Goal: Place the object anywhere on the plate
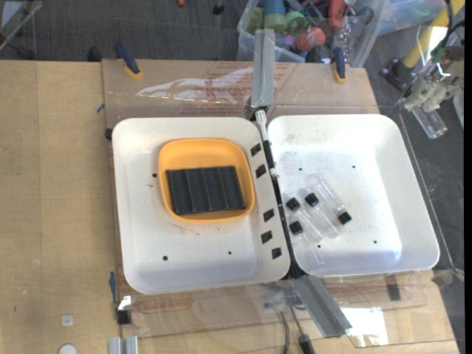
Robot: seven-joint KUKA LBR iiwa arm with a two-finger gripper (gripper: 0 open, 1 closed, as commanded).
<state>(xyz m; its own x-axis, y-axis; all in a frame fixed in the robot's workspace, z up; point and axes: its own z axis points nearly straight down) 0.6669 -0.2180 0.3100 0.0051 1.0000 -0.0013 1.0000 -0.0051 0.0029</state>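
Front metal bar: grey, lying at a slant on the bench just below the seam between the two bins, nearest the camera.
Dark ridged block: flat and rectangular with lengthwise grooves, lying inside the plate and covering most of its floor, long side running left to right.
Plate: orange with rounded corners and a raised rim, sitting in the upper middle of the left bin.
Left bin: white and shallow, holding the plate; a row of small black squares runs down its right rim.
Right bin: white, touching the left bin along the middle seam, its floor speckled.
Clear plastic piece: see-through with several small black parts on or around it, lying in the lower left of the right bin, well apart from the plate.
Gripper: at the far right, above the upper right corner of the right bin and outside its rim, well apart from block and plate; whether it is spread or closed I cannot tell.
Rear metal bar: grey, upright above the seam.
Blue clamps: at the bench's back edge.
Toy tub: clear, full of coloured items, behind the bench.
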